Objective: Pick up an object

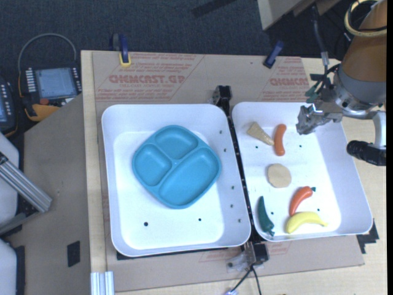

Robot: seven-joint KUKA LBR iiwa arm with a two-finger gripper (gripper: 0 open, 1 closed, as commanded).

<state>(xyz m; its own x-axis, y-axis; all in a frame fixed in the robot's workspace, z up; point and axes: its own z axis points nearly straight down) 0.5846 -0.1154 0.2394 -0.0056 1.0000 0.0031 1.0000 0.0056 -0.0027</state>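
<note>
A: Where's the pick stuff?
B: All in the right bin (344, 158). Hotdog (280, 139) near the top, cheese wedge (260, 134) just left of it, apart. Cookie (279, 176) mid-bin. Chili (300, 198) below that, banana (305, 222) under it, tips close. Green pepper (262, 216) against the left wall.
A: Gripper?
B: Gripper (305, 123) hangs over the bin's upper right, just right of the hotdog, nothing between its fingers. Spread or pressed together, can't tell from here.
A: Anything in the way?
B: Not around the hotdog. Left bin (116, 165) has a blue tray (177, 166), three compartments, well clear. Clamps (124, 49) on the board's back edge.
</note>
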